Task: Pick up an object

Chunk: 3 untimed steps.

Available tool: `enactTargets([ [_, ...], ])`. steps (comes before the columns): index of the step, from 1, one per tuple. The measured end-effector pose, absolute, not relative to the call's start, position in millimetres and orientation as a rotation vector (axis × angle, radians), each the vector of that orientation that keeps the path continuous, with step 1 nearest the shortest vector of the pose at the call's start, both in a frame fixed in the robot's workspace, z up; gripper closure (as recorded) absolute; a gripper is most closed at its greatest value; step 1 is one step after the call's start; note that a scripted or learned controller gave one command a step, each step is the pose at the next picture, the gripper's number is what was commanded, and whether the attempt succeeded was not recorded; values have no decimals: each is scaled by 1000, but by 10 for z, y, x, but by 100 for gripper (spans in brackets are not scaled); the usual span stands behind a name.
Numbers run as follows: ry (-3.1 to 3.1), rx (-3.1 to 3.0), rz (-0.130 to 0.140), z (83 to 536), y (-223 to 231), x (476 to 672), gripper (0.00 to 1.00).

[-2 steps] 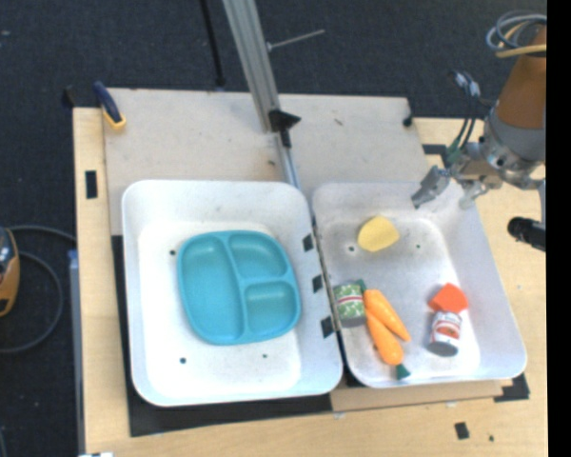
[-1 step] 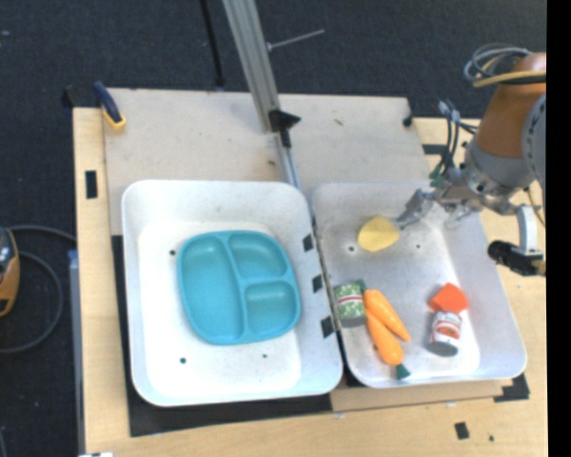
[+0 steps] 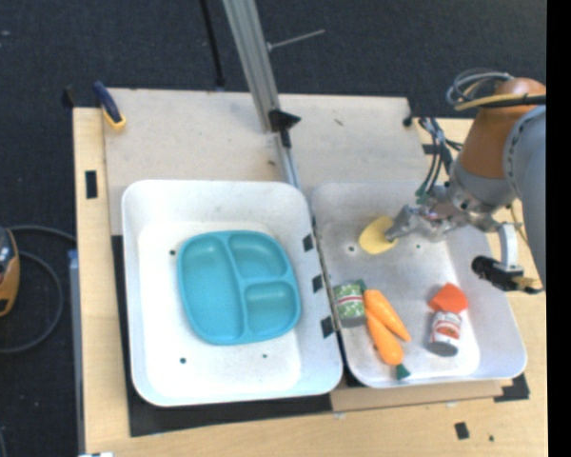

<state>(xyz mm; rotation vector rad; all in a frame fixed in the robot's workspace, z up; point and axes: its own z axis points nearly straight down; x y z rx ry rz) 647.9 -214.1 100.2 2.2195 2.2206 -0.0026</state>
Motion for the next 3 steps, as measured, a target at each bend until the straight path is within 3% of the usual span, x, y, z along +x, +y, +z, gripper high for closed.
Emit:
enactTargets([
  [1, 2218, 2211, 0, 1153, -2155, 6497, 100],
  [3, 2218, 2212, 7, 2435, -2181, 6459, 100],
])
